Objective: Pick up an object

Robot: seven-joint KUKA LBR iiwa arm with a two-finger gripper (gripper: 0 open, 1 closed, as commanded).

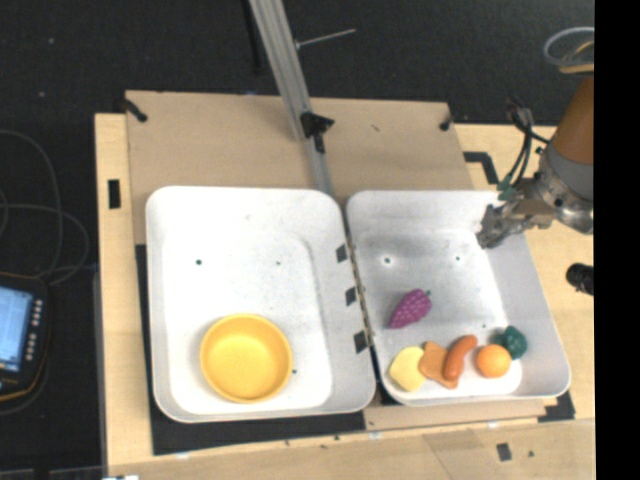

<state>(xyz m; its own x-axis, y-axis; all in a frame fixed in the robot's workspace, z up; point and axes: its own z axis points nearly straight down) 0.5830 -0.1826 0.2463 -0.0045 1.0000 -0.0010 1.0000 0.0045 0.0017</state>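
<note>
You see the gripper point(492, 230) at the right bin's point(440, 218) two o'clock edge; whether its claw is apart or together, you cannot tell. The purple grapes point(410, 308) lie mid-bin, and the other toy foods point(455, 360) cluster at five o'clock.

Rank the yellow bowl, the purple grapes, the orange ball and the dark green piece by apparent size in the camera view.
1. yellow bowl, by far the largest
2. purple grapes
3. orange ball
4. dark green piece, partly hidden behind the ball, so its rank against the ball is unsure
</note>
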